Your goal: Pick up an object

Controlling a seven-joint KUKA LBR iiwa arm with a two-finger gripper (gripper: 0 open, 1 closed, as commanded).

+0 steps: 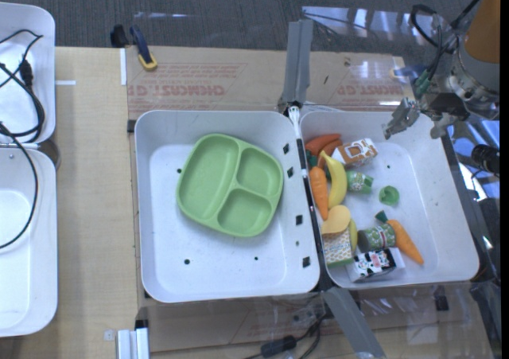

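We saw the gripper point(419, 119) above the right bin's point(445, 190) far edge, jaws spread, holding nothing. The toys lay crowded at the bin's left: banana point(336, 178), carrot point(319, 190). We feared fingers catching two neighbours and slipping.

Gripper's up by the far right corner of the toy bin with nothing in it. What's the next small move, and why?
Probably lower the open gripper toward the small carton. It lies nearest, down-left of the fingers, at the near edge of the pile, so it looks easier to close on than the crowded banana and carrots.
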